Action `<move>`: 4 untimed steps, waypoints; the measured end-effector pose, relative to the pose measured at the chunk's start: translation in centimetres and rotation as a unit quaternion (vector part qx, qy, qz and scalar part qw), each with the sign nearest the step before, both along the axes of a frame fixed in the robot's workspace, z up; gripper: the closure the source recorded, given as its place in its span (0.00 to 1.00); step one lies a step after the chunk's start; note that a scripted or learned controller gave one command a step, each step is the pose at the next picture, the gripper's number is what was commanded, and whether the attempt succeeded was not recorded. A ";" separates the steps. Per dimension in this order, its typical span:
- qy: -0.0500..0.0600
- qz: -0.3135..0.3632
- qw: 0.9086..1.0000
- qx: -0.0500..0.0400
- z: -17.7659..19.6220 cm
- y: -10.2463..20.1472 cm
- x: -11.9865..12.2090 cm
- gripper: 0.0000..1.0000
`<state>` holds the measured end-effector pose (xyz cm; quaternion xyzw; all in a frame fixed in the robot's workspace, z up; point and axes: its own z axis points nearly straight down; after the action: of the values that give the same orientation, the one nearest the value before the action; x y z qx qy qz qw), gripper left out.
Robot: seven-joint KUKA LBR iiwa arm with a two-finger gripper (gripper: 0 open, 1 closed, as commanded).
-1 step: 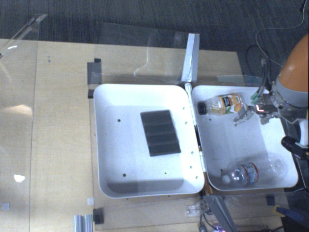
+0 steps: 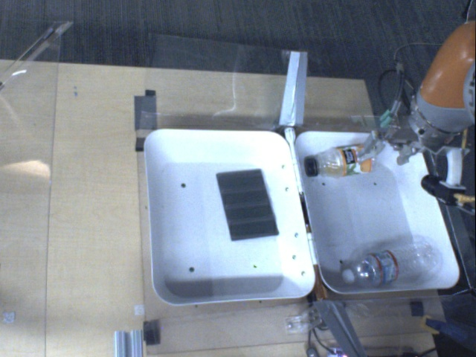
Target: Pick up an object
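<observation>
Even, fairly bright overhead light, no hard shadows. Both white bins run near blown-out; left bin point(image 2: 171, 199) shows a soft grey shade along its near wall. Pale glare patch on bench point(image 2: 74, 199) at far left, plus faint streaky reflections off a clear sheet point(image 2: 223, 88) toward the back. Low res, slightly soft overall; clear bottle point(image 2: 387, 265) in right bin point(image 2: 416, 199) reads hazy. Carpet up top dim.

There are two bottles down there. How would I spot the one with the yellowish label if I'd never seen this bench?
Find the right-hand white bin. Along its far edge, close to the gripper, lies a small bottle on its side, dark cap pointing towards the other bin. Its amber contents and yellowish label distinguish it from the clear bottle at the near edge.
</observation>
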<state>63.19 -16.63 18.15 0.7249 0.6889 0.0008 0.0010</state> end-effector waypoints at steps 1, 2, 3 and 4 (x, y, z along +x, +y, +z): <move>-0.002 0.072 0.997 0.000 -6.4 0.1 2.7 0.00; -0.001 0.122 0.992 -0.004 -9.3 6.5 3.8 0.00; -0.004 0.186 0.982 -0.001 -9.3 7.4 -2.0 0.00; -0.008 0.187 0.982 0.000 -8.0 7.6 -1.7 1.00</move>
<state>61.46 -9.02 10.18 0.5834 0.8121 0.0065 0.0066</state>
